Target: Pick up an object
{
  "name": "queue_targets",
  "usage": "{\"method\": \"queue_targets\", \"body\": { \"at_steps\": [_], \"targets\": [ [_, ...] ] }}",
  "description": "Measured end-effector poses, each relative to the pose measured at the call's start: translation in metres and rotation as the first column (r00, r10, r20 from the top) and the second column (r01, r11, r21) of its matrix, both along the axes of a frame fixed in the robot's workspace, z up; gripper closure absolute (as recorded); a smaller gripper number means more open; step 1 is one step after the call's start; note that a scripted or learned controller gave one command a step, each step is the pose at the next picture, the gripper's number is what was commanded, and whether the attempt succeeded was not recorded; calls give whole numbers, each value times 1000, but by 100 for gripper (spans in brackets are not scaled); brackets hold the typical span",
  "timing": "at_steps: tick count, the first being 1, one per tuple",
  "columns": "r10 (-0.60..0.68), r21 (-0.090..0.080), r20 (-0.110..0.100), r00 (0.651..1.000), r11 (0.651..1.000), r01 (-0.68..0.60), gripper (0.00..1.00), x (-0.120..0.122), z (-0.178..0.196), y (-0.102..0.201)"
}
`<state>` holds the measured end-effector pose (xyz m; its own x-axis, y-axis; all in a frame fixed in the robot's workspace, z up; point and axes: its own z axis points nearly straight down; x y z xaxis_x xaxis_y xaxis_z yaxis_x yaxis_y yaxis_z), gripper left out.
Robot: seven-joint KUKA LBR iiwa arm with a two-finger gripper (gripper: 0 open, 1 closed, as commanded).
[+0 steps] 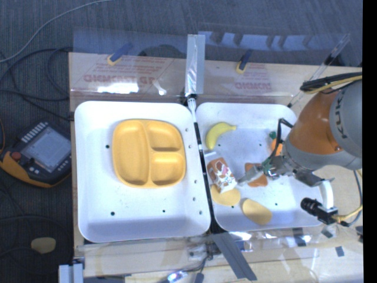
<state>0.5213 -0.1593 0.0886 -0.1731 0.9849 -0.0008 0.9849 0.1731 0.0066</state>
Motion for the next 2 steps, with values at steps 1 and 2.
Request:
{"method": "queue_targets", "body": {
  "at_steps": [1,2],
  "targets": [
    [1,-1,10,1000,1000,-1,100,4,12,0],
    [-11,-2,-7,1000,1000,11,100,23,179,79]
  ]
}}
